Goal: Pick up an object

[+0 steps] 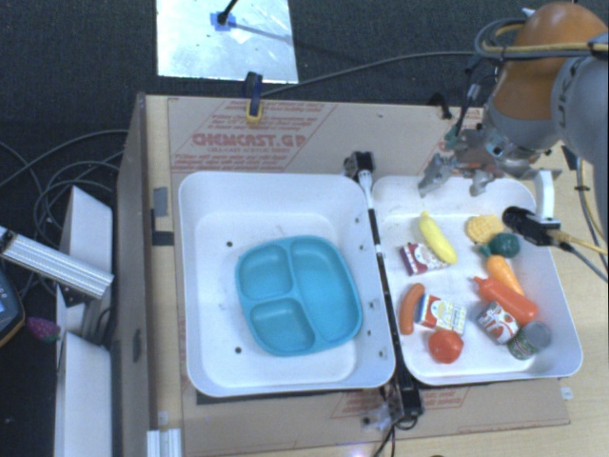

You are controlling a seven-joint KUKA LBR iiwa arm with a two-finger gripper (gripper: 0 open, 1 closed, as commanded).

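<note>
A toy tomato (444, 346) lies at the right bin's (561, 355) near edge, among other toy foods including a banana (437, 237). The pincer (455, 172) hovers above that bin's far rim, fingers apart, holding nothing.

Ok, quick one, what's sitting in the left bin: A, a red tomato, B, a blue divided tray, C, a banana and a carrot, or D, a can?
B: the left bin holds the blue divided tray, while the banana, carrot, tomato and can all lie in the right bin.
</note>
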